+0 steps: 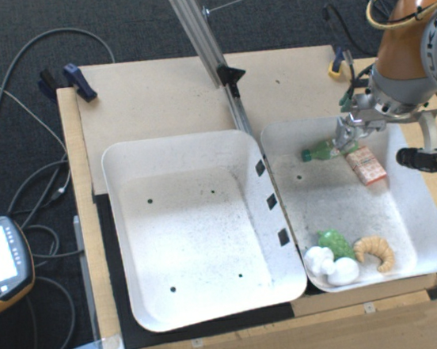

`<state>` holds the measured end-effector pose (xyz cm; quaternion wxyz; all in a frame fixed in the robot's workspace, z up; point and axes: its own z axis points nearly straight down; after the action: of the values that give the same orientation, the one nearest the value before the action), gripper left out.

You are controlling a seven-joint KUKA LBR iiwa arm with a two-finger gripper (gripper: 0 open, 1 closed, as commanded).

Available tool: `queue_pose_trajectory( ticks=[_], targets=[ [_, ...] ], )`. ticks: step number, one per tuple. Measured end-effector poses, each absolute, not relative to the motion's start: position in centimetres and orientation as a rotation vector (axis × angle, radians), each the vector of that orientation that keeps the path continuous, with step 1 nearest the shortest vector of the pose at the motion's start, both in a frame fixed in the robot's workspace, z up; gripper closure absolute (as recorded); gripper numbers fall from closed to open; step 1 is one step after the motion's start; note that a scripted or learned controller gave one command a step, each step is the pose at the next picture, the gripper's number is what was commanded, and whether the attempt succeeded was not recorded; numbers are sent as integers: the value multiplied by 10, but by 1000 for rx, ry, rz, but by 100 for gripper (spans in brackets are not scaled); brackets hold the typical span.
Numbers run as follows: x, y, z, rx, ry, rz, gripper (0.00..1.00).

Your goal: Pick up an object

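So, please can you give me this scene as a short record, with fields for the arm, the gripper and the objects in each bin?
arm: reaches in from the right, over the right bin
gripper: low at the bin's far end, at the green bottle; grasp cannot be confirmed
beside gripper: red and white box
near corner of right bin: white object, green object, croissant-shaped object
left bin: white, speckled

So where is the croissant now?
The croissant lies in the right bin, near its front corner, just right of the green toy and the white object, far from the gripper.
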<state>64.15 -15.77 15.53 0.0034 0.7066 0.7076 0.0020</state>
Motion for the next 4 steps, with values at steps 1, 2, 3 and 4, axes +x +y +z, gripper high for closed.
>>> queue_pose_trajectory(
  ticks=[1,2,3,4],
  targets=[
    [645,-158,200,2216,2219,6,100],
    [646,-157,266,2213,2217,9,100],
    [633,-115,267,2219,2229,-1,100],
    [626,-65,257,2218,2231,-1,100]
  ],
)
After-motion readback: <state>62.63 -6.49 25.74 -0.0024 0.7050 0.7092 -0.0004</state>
